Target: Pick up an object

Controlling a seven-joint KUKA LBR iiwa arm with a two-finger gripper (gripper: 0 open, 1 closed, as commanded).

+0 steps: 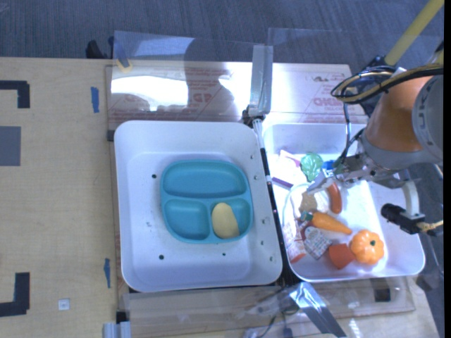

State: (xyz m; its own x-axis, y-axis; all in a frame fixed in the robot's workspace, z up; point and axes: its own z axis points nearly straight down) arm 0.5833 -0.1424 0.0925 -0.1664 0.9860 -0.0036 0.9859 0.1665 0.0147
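Lying carrot [330, 222], tip seemingly pointing left

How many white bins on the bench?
2. The left bin holds a blue divided tray with a yellow item in its lower right compartment. The right bin holds the toy food pile, with the gripper over it.

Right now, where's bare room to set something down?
The blue tray's top and lower-left compartments beside the yellow potato, plus the left bin's floor around the tray. The right bin is crowded: carrot, orange pumpkin, gripper.
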